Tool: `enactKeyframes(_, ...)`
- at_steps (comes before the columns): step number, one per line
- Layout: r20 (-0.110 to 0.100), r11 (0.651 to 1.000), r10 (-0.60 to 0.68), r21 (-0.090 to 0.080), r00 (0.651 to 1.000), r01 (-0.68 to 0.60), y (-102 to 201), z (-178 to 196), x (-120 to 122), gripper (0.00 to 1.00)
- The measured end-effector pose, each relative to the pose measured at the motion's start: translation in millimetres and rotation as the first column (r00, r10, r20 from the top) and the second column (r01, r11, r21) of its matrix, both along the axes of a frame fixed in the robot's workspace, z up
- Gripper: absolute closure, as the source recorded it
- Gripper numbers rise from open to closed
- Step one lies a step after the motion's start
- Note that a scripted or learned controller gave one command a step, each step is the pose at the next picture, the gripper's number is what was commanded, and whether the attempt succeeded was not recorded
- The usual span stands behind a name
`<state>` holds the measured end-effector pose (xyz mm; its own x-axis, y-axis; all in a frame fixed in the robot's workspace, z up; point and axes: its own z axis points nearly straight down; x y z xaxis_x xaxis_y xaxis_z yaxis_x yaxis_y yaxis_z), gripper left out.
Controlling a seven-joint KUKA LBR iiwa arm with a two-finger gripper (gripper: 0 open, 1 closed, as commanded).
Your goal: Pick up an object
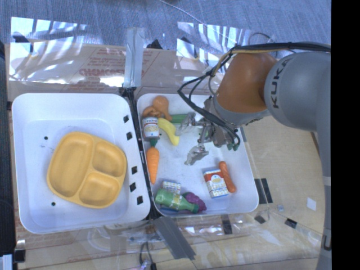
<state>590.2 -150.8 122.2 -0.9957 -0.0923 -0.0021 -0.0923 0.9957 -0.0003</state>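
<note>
Camera view: you have one slanted look down on both bins; all findings below come from it.
Arm [292, 89]: reaches in from the right, with its orange band over the upper part of the right bin [247, 179].
Gripper [195, 155]: low over the bare middle of the right bin; whether it is apart or together, you cannot tell from this angle. Nothing is visibly held.
Candidate objects: banana [169, 131] and small bottle [151, 128] just left of the gripper; carrot [152, 163] near the left wall; juice carton [216, 184] with a small orange piece [227, 177] touching it, below right; green bottle [176, 201] and purple item [195, 200] along the near wall.
Left bin [28, 167]: holds the yellow divided plate [86, 169], well apart from the gripper.
Risk, empty closure: the gripper sits over bare floor between objects, so descending there would likely catch nothing.
Risk, crowding: the banana, small bottle and orange item [160, 104] touch, so a grab there could shove neighbours or pinch two.
Risk, cables: loose loops [194, 86] hang by the wrist and could snag.
</note>
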Motion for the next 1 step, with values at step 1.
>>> enactKeyframes(1, -0.001, 1.0, 0.013, 0.0, 1.0, -0.013, -60.1, -30.6, -102.2, 0.0)
